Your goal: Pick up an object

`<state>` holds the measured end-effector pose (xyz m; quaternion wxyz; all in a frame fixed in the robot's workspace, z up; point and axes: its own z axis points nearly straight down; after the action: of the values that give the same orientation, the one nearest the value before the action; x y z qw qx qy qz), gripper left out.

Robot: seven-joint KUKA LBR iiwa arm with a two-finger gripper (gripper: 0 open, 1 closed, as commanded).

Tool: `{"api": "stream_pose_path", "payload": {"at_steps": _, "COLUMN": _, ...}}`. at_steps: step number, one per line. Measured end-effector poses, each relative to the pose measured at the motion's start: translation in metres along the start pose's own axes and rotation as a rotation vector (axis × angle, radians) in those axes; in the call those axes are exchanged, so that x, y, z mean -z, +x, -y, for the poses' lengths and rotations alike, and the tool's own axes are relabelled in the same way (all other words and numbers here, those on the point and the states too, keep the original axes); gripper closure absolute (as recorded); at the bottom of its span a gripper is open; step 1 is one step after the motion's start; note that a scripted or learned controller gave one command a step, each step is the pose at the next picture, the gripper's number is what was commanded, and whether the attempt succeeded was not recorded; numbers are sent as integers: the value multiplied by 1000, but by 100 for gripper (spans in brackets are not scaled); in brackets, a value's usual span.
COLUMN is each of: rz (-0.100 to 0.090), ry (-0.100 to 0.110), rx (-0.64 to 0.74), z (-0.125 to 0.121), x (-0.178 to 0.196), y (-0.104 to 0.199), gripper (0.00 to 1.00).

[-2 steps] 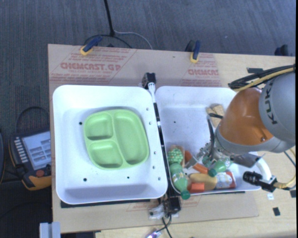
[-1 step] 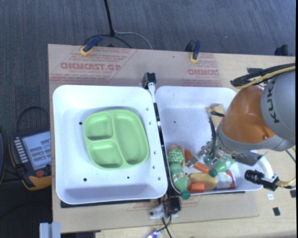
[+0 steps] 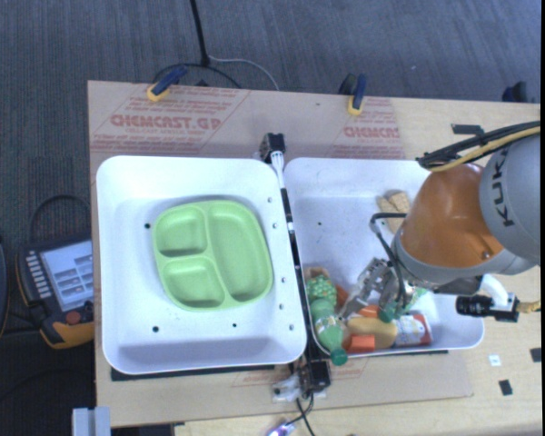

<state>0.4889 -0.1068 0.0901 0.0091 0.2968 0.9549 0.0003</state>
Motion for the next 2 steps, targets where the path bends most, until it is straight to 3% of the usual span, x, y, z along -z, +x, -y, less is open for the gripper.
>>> {"api": "stream_pose_path", "payload": {"at_steps": 1, "rz": -7, "ry": 1, "rx": 2, "z": 0, "x": -2, "y": 2, "gripper": 0}}
{"api": "stream_pose_path", "payload": {"at_steps": 2, "rz": -15, "ry": 9, "rx": -154, "z": -18, "x": -3, "y": -10, "gripper": 0}}
